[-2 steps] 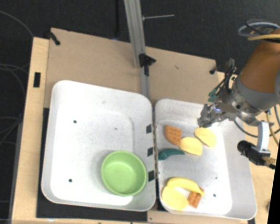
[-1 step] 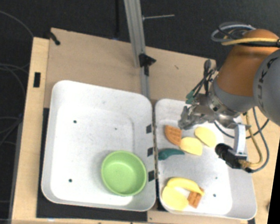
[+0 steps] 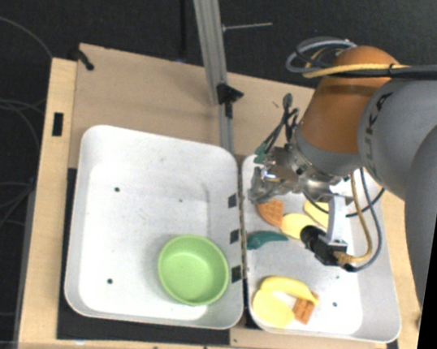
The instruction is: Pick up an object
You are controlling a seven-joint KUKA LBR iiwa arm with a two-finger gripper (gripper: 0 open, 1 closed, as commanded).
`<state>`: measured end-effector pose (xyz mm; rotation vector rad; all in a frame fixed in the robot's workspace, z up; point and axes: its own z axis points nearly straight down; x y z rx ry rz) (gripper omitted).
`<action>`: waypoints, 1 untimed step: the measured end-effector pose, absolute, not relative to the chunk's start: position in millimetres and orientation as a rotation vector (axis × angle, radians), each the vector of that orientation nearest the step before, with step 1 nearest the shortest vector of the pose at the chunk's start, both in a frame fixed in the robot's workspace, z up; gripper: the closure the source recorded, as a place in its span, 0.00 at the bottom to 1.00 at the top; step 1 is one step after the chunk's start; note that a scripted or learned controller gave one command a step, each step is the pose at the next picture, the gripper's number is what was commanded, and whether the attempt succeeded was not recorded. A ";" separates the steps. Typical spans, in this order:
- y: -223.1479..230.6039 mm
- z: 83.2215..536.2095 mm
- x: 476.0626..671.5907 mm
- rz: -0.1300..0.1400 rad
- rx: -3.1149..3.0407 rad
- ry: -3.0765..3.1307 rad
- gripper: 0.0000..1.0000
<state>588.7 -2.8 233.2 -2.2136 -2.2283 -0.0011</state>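
I see two shallow white bins side by side on the tan bench. Left white bin: one round light-green plastic bowl, upright, sitting in the near right corner, close to the bin's right wall. Rest of that bin floor is bare white.

Right white bin: several small items. An orange wedge-shaped piece lies at the far left of the bin. Just near of it, a dark teal elongated piece rests beside the divider between the bins. A pale yellow rounded object lies just right of the orange wedge, partly under the arm's hardware. In the near part of the bin, a yellow dish-like object with a small orange block touching its right side.

Grey arm with the orange band comes in from the right and hangs over the far part of the right bin. Gripper sits low at the bin's far left corner, directly above the orange wedge. I can't tell how it's set; the wrist body and cabling block the view.
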 end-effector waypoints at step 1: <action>46.4 228.9 579.4 -0.001 -2.213 -2.229 1.00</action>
